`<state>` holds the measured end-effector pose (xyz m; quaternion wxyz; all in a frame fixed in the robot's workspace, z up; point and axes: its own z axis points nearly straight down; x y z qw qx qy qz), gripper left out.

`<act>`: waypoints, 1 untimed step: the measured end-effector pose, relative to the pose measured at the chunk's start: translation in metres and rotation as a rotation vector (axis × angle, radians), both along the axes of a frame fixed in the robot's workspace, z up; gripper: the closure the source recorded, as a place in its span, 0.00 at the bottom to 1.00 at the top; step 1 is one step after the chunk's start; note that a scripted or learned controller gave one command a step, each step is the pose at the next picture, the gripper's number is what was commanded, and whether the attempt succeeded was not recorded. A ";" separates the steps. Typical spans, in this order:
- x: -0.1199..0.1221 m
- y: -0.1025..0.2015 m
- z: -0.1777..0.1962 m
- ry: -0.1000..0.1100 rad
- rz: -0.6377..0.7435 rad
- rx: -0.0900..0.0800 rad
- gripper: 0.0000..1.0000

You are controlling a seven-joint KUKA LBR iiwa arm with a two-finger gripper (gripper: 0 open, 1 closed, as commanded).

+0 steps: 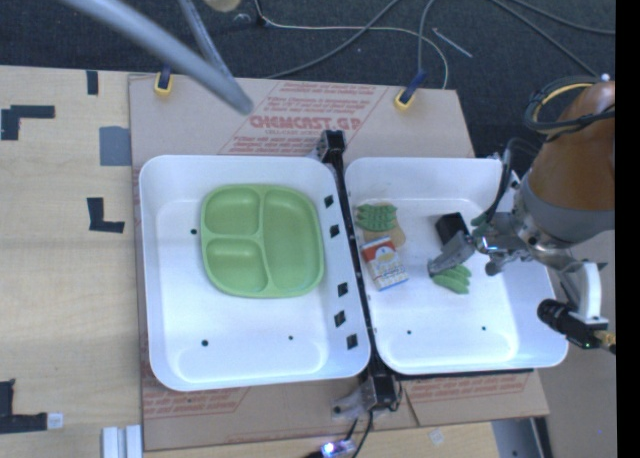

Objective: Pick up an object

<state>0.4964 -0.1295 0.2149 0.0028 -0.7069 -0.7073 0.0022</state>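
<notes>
So you've got the two white bins side by side on the bench, the left bin [170, 346] holding a green divided plate [262, 241] that sits flat toward its upper half, and the right bin [420, 351] where the action is. The arm [575, 161] comes in from the right, orange band up top, and hangs over the right bin's right side. Its gripper [452, 254] points left and low into the bin, right above a small green object [453, 279] at its tips, touching or just over it. Honestly can't tell how wide the jaws sit or if they've got hold of anything. Further left, near the divider, a small carton [383, 261] lies with a green leafy piece [376, 216] just above it.
</notes>
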 end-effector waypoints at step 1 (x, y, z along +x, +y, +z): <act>-0.002 0.001 -0.065 0.003 0.000 0.001 0.00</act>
